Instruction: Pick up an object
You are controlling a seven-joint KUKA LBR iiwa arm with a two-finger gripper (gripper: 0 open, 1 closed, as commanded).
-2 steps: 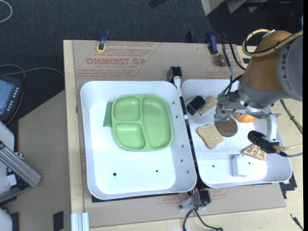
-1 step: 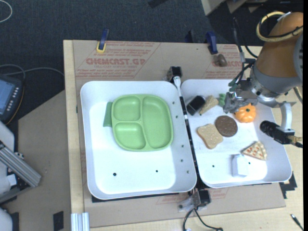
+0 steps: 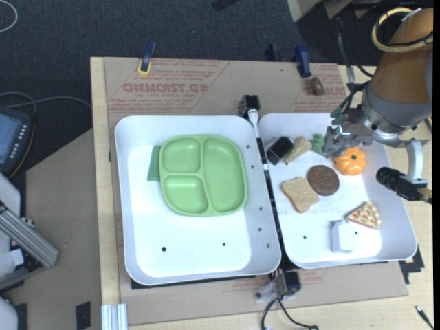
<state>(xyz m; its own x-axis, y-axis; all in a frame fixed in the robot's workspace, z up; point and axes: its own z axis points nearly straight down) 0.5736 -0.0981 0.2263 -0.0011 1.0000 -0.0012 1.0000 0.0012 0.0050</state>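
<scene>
Gripper (image 3: 337, 140), finger state indeterminate, sits at 10 o'clock of toy pumpkin (image 3: 351, 162). Bench board (image 3: 227, 81) reads "CHEMCAST".

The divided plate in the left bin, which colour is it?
Light green; the divided plate shows clearly in the camera view.

Green divided tray (image 3: 203, 174): smooth matt plastic. White bins (image 3: 137, 205): glossy plastic. Surface (image 3: 206, 84): matt brown cardboard, printed. My tool (image 3: 337, 141): bare metal.
</scene>
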